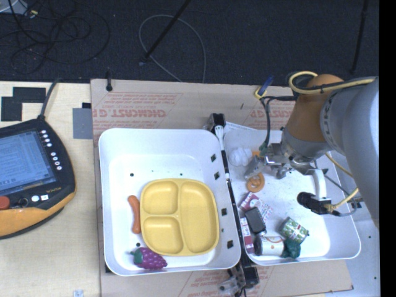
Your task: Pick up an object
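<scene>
Because the wrist hardware hides the tip, I cannot tell whether the gripper (273, 160) is spread or closed, and nothing can be seen held in it. It hangs low over the far left part of the right bin (344, 250), close to the divider it shares with the left bin (124, 156).

The nearest candidates are a white crumpled item (241, 158), just beside the gripper toward the divider, and a small orange ring (255, 182), just nearer the front edge. Either looks like the object to go for. Further toward the front left corner lie a red-and-white packet (254, 202), a black block (254, 219) and a white tube (267, 245); a green can (294, 229) sits near the front edge.

To do this well, I would judge that the gripper should centre over one item alone, come straight down, and close only once that item sits squarely between the jaws. The ring is flat and may slip; the crumpled item offers more bulk. Keeping off the divider wall matters too.

In the left bin rest a yellow divided plate (179, 216), an orange sausage shape (133, 213) and purple toy grapes (150, 258).
</scene>
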Available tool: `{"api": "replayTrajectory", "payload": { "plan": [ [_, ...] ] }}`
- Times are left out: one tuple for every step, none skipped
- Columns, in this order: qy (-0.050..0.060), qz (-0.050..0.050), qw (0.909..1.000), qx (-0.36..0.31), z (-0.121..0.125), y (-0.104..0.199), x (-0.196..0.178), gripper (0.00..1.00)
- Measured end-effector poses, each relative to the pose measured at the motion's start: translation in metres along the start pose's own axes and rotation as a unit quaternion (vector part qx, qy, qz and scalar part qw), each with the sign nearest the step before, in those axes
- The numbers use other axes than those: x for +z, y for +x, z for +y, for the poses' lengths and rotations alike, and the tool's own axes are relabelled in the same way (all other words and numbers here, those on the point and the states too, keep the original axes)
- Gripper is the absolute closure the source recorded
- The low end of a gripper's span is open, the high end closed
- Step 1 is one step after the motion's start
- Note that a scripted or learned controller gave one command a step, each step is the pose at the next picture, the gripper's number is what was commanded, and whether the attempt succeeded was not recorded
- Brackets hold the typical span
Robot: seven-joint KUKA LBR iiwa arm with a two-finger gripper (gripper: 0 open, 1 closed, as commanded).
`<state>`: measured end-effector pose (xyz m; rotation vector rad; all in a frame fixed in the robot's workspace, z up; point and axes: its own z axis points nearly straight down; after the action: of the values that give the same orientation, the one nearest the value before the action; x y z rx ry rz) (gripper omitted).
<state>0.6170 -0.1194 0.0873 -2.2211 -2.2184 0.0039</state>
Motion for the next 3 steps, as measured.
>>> {"api": "replayTrajectory", "payload": {
  "plan": [
    [-0.001,0.000,1.0000,-0.002,0.027,-0.008,0.000,0.00],
    [0.007,-0.002,1.0000,0.000,0.023,0.029,0.001,0.00],
    [0.000,0.000,1.0000,0.000,-0.020,0.036,0.000,0.00]
  ]
}}
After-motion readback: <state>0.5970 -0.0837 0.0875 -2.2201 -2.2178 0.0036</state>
